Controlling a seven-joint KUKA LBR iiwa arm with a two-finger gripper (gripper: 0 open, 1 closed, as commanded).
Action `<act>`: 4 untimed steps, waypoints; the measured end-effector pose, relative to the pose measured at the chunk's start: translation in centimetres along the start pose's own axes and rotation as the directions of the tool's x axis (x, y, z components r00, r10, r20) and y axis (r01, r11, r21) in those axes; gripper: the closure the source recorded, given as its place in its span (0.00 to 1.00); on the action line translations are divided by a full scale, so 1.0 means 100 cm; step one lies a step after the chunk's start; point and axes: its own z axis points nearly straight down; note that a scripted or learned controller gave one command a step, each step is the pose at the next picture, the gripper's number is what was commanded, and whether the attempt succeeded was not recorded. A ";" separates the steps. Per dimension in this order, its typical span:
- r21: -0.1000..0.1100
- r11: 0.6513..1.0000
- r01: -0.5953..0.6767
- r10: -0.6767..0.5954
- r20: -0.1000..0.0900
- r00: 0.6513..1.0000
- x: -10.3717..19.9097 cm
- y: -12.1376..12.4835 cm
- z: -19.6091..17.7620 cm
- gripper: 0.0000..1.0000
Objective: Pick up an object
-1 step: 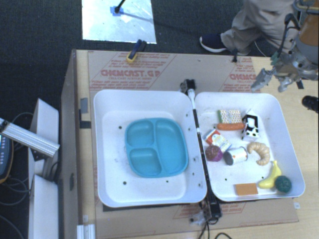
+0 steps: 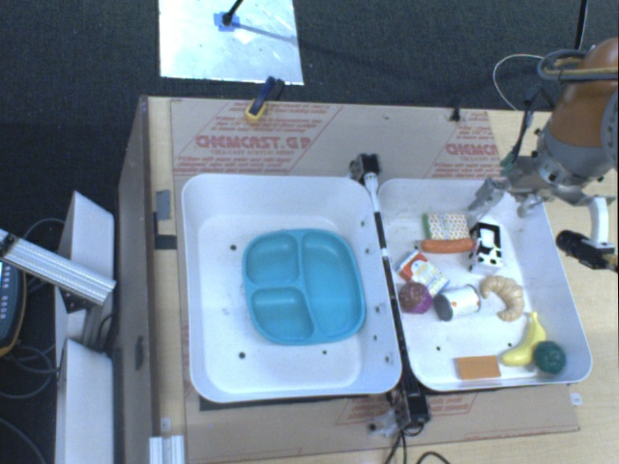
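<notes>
Looking down at the bench, I see the gripper point(image 2: 510, 193) hanging at the upper right of the frame, over the far rim of the right bin point(image 2: 571, 307); its two fingers point(image 2: 483, 198) are spread apart and nothing sits between them, so I judge it empty and poised above the clutter rather than committed to any one piece. Every candidate for the pick lies in that right bin, which explains why the arm point(image 2: 580, 114) hovers on this side; closest to the fingers are the checkered block point(image 2: 447, 225), the orange sausage point(image 2: 448, 246) just below it, and the black-and-white cow toy point(image 2: 487, 246) beside them. Lower in the frame sit the red-and-white packet point(image 2: 423, 271), the purple ball point(image 2: 416, 298), the white cylinder point(image 2: 457, 303) and the croissant point(image 2: 505, 296), packed near one another, some apparently touching; the banana point(image 2: 523, 344), the green ball point(image 2: 550, 358) and the flat orange block point(image 2: 477, 366) lie toward the bin's lower right corner. The left bin point(image 2: 218, 259) holds a blue divided tray point(image 2: 302, 286) in the middle of the frame; I take it as the drop side, which would account for all the loose things being gathered on the right. My judgement is that the pick has not begun; the open fingers suit a descent on the cow toy or the sausage, though crowding there could make them nudge a neighbour instead of closing cleanly.
</notes>
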 end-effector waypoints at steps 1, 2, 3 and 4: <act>-0.008 1.000 0.003 -0.003 0.001 1.000 -0.006 0.010 0.067 0.00; -0.017 1.000 0.005 -0.005 0.001 1.000 -0.005 0.012 0.055 1.00; -0.017 1.000 0.005 -0.005 0.001 1.000 -0.005 0.012 0.055 0.00; -0.009 1.000 0.001 -0.001 0.004 1.000 0.025 -0.023 0.069 0.00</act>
